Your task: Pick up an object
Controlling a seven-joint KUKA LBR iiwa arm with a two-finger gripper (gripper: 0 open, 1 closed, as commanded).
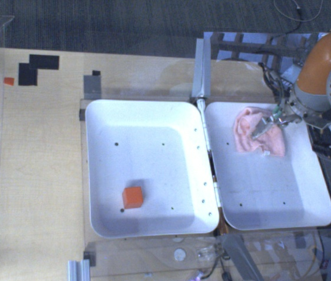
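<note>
Jaws point(266, 127) pinch the crumpled pink cloth point(258, 138) in the right bin point(282, 209); cloth's long axis runs left-right.

Two bins sit side by side on the surface point(36, 174): a block point(133, 197) in the left bin point(147, 165), a cloth point(258, 132) in the right bin point(273, 180), the tool point(265, 129) on the cloth

A pink cloth point(258, 132) lies in one white bin point(306, 209), an orange block point(133, 197) in the other white bin point(153, 122).
</note>
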